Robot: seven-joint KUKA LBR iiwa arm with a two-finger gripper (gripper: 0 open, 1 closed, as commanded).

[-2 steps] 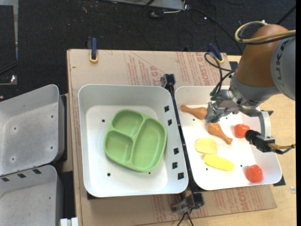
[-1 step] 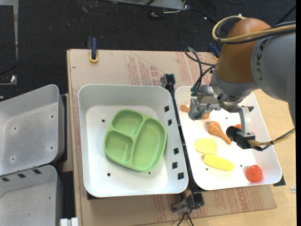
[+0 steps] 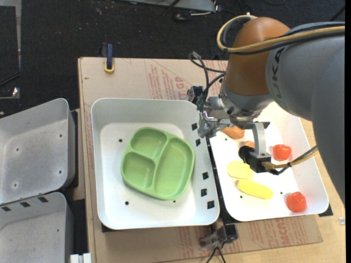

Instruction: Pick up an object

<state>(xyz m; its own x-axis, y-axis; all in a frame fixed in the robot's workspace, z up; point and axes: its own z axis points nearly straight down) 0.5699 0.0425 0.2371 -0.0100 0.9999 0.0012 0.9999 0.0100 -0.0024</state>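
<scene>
gripper [image 3: 215,122] is shown over the inner edge of the right bin [image 3: 313,166]; whether it is open or closed cannot be told. the orange object [image 3: 235,131] is seen just beside it, toward the bin's middle, partly hidden.

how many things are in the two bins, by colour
green plate: 1
yellow pieces: 2
red pieces: 2
orange piece: 1, partly hidden
total: 6
</scene>
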